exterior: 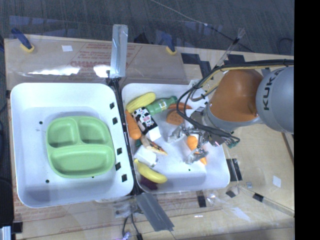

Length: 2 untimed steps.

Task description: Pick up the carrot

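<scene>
The smooth, tapered orange carrot (133, 126) lies at the right bin's (216, 176) left edge beside a yellow banana (141, 101), well apart from the metal gripper (192, 146), whose spread fingers straddle a small orange piece (192, 142).

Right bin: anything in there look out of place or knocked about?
Nothing looks spilled or broken. The right bin holds a loose jumble: bananas, a green bottle, a cow-print carton and a carrot along its left wall. The gripper sits low over an orange piece, away from that carrot.
</scene>
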### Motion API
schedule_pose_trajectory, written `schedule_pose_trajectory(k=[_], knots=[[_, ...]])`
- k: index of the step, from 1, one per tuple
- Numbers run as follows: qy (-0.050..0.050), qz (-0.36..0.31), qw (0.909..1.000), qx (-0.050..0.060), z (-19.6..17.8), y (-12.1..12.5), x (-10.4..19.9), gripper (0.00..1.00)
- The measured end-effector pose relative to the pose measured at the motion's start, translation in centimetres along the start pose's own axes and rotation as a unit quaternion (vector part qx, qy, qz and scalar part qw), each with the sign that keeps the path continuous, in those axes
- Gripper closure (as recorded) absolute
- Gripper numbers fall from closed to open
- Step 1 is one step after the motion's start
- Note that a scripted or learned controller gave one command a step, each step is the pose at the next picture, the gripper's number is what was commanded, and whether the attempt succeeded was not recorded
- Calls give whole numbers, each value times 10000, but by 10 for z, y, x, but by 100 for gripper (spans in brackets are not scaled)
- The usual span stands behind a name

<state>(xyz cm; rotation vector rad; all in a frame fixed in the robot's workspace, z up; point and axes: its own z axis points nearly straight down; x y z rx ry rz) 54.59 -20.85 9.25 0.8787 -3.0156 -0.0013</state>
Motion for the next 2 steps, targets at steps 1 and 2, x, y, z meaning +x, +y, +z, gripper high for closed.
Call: schedule_pose_trajectory(k=[1,2], knots=[[-16,-33,10000,12,-11,1,-3,100],[-6,875,9962,3,-57,50,-8,100]])
